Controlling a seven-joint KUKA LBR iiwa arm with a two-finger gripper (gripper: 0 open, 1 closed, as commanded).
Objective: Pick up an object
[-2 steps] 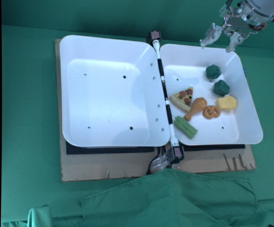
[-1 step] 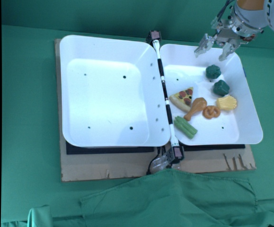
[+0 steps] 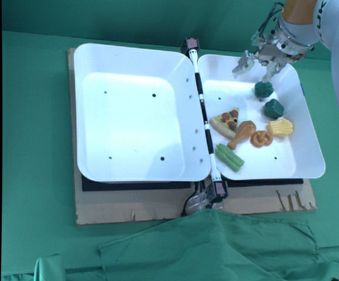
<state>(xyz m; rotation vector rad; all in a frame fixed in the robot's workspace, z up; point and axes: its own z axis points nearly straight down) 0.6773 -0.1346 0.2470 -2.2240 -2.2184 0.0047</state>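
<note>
Green cloth-covered worktop, flat brown cardboard sheet, rumpled green fabric drape at near edge, plain green backdrop, even light

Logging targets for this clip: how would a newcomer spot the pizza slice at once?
Look in the right bin, among the toy foods by its left wall. The pizza slice is the flat yellow wedge with red dots, just left of the brown drumstick and above the green asparagus.
</note>
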